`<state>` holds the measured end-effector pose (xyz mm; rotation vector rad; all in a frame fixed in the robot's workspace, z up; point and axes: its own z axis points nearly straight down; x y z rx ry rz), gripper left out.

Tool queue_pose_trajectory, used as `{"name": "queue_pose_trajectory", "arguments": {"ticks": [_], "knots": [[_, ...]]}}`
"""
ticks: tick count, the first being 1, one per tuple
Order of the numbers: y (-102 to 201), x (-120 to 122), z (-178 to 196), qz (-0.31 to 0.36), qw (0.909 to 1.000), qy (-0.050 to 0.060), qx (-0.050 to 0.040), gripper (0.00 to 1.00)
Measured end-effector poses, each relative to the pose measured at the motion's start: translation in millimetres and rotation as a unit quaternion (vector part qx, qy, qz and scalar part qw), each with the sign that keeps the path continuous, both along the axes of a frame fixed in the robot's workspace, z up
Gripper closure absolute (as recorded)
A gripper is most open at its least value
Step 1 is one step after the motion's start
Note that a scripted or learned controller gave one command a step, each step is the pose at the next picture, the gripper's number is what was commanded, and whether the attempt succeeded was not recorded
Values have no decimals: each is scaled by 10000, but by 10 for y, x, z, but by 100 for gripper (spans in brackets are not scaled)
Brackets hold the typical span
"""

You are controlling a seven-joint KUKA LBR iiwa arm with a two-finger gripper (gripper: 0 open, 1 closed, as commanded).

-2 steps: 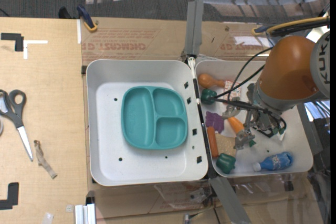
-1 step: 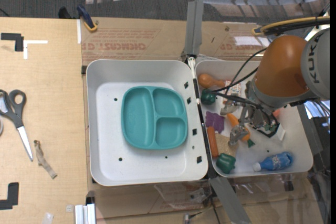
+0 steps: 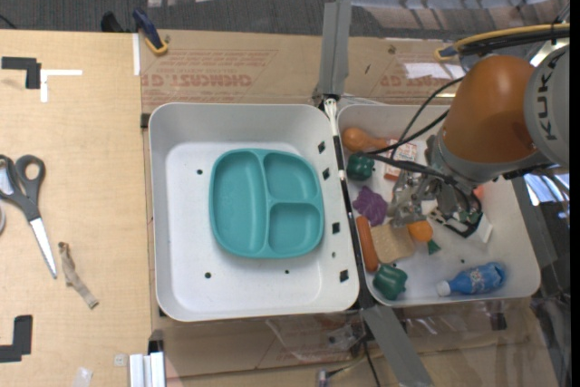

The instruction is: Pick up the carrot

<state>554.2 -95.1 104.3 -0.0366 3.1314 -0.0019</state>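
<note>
Looking down on the worktop (image 3: 72, 149), two white bins sit side by side. The left bin (image 3: 172, 222) holds a teal divided plate (image 3: 267, 202), lying flat near its middle. The right bin (image 3: 517, 258) is the crowded one, and that is where the arm (image 3: 494, 118) reaches in from the right, its orange band bulging over the bin's upper half.

The hand (image 3: 410, 206) hangs low over the middle of the right bin, amid a tangle of cables. Whether it is spread or pressed together I cannot tell; nothing is plainly pinched in it.

The carrot (image 3: 420, 233) lies just below and beside the hand, a small orange piece with a green top on the bin floor. Touching or not, I cannot say.

Around it: a purple grape bunch (image 3: 370, 204) to the left, a tan cracker-like slab (image 3: 390, 242) beneath, a hot dog (image 3: 366, 242) along the left wall, a green pepper (image 3: 390, 282) near the bottom, and a blue bottle (image 3: 473, 280) lying on its side at lower right. An orange gourd-like toy (image 3: 361, 139) rests at the top left of the bin.

Off to the left on the worktop, scissors (image 3: 29, 204) lie flat.
</note>
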Motion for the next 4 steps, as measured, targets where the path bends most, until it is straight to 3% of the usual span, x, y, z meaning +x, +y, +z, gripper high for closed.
{"name": "queue_pose_trajectory", "arguments": {"ticks": [1,2,3,4], "knots": [[357,254,880,1325,9912,27,1,100],[195,478,1918,3135,9496,22,-9,100],[-586,466,2926,3099,9508,20,-15,100],[-579,483,3013,3086,9512,-3,-12,100]]}}
